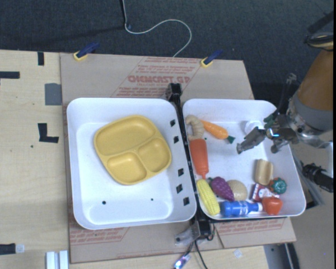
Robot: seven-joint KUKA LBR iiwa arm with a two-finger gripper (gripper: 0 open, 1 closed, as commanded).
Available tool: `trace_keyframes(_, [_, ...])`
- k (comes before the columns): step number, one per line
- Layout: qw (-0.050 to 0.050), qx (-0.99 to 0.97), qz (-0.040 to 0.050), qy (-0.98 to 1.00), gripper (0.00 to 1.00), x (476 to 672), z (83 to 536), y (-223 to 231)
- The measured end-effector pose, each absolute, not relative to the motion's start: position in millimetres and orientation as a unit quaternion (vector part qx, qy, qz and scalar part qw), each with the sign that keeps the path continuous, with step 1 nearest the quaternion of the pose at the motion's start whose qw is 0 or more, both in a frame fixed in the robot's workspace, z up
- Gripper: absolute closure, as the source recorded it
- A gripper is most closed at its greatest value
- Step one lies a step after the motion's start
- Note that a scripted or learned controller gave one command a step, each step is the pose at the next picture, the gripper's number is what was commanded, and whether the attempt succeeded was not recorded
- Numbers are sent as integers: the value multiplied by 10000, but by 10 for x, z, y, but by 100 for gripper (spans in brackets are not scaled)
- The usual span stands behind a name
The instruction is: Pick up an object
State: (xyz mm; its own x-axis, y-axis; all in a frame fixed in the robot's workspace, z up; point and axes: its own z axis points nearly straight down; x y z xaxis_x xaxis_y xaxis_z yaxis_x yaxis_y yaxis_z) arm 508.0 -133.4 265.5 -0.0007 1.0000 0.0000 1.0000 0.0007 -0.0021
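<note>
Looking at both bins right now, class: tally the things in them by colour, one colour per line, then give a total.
Yellow: 2, divided plate, corn
Orange: 2, carrots
Purple: 1, grapes
Blue: 1, bottle
Tan: 2, bread, round piece
Red: 1, tomato
Total: 9 clear ones; others too small to tell.

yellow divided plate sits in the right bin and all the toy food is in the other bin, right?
Not quite. The camera view shows the yellow divided plate in the left bin, not the right one. The toy food, such as the corn and carrot, lies in the right bin.
</note>
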Motion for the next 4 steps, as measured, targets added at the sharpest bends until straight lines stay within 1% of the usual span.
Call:
trace_keyframes(1, [12,-7065,10,-7077,100,5081,2753,-1330])
trace_keyframes(2, [25,-7037,0,-7105,100,4827,2847,-486])
trace_keyframes(3, [13,-7044,2,-7098,100,4833,2913,19])
trace_keyframes(4, [-22,-7065,-22,-7077,100,4842,3712,-66])
